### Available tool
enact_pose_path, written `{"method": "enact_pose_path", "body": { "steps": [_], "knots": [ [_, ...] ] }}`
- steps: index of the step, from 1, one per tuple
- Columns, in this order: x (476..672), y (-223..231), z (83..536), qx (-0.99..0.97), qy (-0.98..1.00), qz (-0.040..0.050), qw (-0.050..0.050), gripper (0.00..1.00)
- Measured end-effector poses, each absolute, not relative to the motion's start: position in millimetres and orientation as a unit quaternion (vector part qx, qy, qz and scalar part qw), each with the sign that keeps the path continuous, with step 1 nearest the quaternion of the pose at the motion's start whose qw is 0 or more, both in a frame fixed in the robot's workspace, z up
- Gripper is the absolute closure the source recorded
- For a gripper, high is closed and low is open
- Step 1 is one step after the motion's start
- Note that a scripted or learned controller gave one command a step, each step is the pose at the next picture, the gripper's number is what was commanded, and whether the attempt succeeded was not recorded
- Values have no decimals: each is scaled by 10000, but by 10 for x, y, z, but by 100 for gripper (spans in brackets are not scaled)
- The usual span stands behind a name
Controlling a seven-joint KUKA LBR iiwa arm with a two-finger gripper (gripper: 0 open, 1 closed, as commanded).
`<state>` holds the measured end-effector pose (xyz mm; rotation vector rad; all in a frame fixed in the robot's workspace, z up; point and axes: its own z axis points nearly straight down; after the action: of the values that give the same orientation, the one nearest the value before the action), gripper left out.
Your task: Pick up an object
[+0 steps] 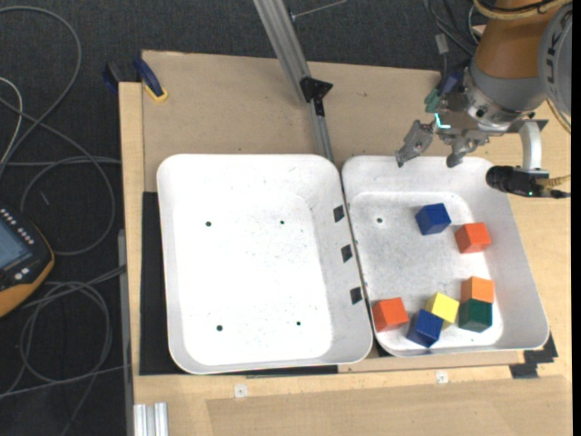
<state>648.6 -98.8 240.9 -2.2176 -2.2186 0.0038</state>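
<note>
Because five cubes crowd the near edge of the right bin (522,271) — orange cube (390,312), blue cube (424,327), yellow cube (444,306), green cube (475,315) and a second orange cube (477,289) — a descent there could wedge or scatter them, I judge. Farther in sit a third orange cube (472,236) and a second blue cube (433,218): three orange, two blue, one yellow, one green. Over the far rim hovers the gripper (431,152), fingers spread wide, holding nothing.
</note>
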Motion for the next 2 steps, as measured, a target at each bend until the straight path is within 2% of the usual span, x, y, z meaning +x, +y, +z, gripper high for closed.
{"method": "enact_pose_path", "body": {
  "steps": [1, 2],
  "knots": [
    [6494, -987, 2436, -7068, -7074, -3, 6, 0],
    [6435, -1015, 1819, -7074, -7068, 24, 31, 0]
  ]
}}
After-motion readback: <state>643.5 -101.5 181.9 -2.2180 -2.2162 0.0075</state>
